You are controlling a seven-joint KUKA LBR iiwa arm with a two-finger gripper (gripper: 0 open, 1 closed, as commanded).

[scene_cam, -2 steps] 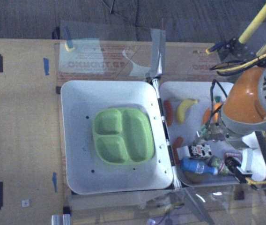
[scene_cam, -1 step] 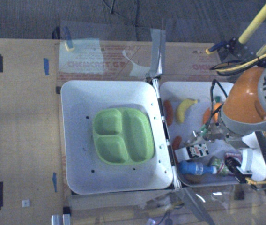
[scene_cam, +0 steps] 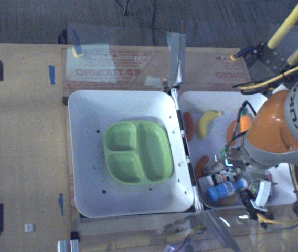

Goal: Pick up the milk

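The milk looks like the small white and blue bottle lying on its side near the front edge of the right bin. My gripper hangs just above and behind it, over the bin's front left part. The orange-banded wrist hides the middle of the bin. Nothing can be seen held by the gripper.
In the right bin lie a yellow banana, a red sausage, an orange piece, a second red piece and a white carton-like thing. The left bin holds a green divided plate.
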